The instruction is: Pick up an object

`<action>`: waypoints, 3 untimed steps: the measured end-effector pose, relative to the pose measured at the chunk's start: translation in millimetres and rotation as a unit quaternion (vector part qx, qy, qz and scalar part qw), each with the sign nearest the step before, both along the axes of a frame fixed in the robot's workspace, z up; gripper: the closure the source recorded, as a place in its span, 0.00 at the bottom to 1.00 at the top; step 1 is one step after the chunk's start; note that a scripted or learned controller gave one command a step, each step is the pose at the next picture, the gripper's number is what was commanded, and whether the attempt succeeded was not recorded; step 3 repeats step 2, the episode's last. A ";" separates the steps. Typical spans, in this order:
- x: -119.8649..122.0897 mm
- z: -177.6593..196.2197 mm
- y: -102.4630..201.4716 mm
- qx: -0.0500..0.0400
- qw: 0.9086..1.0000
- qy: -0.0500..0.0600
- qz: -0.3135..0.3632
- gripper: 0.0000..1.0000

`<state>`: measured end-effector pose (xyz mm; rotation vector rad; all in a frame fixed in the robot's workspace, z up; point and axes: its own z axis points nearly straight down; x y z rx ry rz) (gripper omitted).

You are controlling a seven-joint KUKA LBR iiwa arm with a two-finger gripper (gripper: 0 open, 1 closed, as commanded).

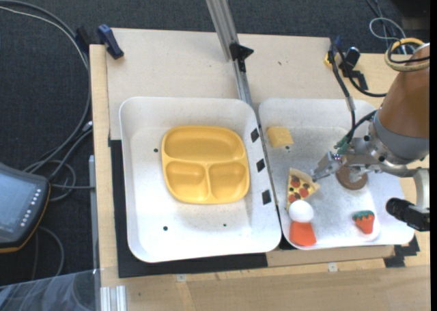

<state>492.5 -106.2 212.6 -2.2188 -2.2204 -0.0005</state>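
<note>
Left bin: one yellow divided tray, three compartments, sitting roughly centre. Right bin: five small items. One yellow block near the divider, one pizza slice toy below it, one white ball touching one orange-red piece at the front rim, one round brown item under the gripper, one strawberry-like toy front right. Gripper hovers above the bin mid-right, beside the brown item; can't tell jaw state, nothing visibly held. Two white bins total, on a light wooden bench, blue clamp at top left. Dark carpet, loose cables, pendant at far left
</note>
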 end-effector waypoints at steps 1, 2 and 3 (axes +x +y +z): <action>0.1 0.0 -0.1 0.000 1.000 -0.001 0.000 0.00; -10.0 -53.2 -4.7 0.000 1.000 0.003 -0.001 0.00; -10.0 -53.2 -4.7 0.000 1.000 0.003 -0.001 0.00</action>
